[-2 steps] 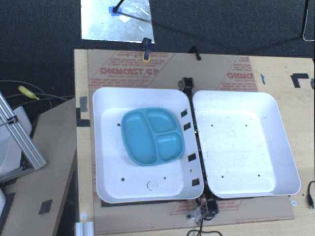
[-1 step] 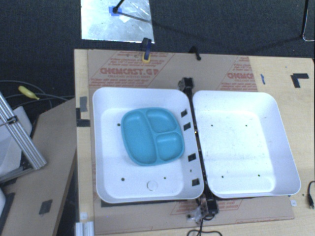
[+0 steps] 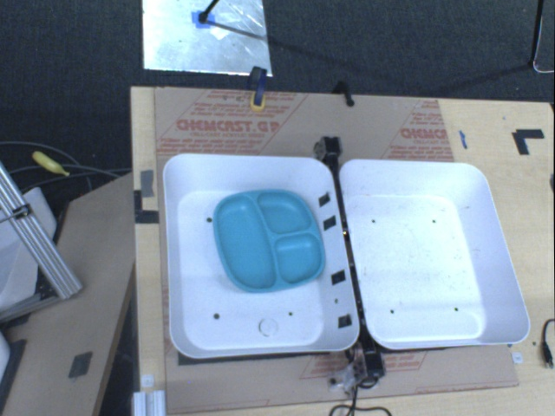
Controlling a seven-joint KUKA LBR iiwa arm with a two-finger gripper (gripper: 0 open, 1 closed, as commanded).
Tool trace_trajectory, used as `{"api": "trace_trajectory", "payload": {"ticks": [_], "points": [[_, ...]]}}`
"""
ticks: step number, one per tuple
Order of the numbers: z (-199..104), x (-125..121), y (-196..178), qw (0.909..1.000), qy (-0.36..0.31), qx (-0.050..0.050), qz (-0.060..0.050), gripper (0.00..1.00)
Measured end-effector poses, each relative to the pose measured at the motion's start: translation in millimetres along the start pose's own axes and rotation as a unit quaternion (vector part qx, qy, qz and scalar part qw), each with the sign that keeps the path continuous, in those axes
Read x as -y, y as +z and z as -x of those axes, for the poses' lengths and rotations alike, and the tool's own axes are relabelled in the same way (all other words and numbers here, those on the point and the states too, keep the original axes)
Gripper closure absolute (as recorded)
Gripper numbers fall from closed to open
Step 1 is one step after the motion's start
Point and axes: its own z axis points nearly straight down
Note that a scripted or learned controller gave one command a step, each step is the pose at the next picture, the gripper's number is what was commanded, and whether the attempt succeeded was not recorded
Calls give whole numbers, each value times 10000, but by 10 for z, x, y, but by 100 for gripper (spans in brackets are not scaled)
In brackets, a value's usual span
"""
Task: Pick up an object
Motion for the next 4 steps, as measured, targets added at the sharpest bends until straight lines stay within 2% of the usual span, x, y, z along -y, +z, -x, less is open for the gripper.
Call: {"api": "trace_trajectory", "payload": {"ticks": [1,2,3,4], "points": [[-898,-9,1035,10000,-65,-23,-23,0],[-1311,-150,-779,9999,-51,10,128,0],[-1255,4,-328,10000,-5,1,12,0],[-2115,-5,322,10000,-69,-11,-3,0]]}}
